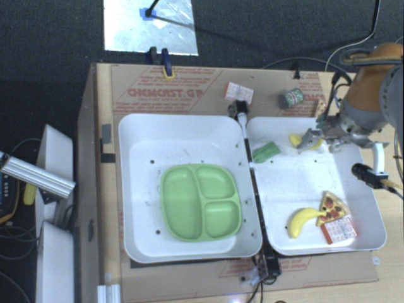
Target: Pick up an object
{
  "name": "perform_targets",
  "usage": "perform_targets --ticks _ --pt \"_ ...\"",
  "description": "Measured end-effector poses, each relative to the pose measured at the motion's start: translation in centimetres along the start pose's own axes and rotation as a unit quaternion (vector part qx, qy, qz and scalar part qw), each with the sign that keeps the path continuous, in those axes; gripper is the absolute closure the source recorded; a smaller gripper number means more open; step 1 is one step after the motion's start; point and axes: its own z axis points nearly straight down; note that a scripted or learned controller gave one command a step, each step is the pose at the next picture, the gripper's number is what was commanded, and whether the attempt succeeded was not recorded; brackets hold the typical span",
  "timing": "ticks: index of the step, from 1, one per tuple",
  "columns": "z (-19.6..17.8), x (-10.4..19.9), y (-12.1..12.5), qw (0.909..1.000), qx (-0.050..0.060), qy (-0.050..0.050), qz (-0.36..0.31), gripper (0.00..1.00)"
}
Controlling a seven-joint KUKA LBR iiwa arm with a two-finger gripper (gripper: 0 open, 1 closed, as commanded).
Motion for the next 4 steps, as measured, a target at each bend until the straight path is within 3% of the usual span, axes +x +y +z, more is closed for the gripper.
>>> perform_targets --ticks 1,2,3,4 --pt "2.9 3.6 2.6 0.9999 0.013 -0.001 0.005 0.00" --pt "-3.9 3.1 -2.6 1.0000 -0.002 -0.001 0.001 0.00" --pt "2.9 3.5 3.3 1.0000 -0.003 -0.001 0.000 0.00" --pt "1.9 3.5 3.4 1.0000 -0.003 -0.001 -0.002 1.00"
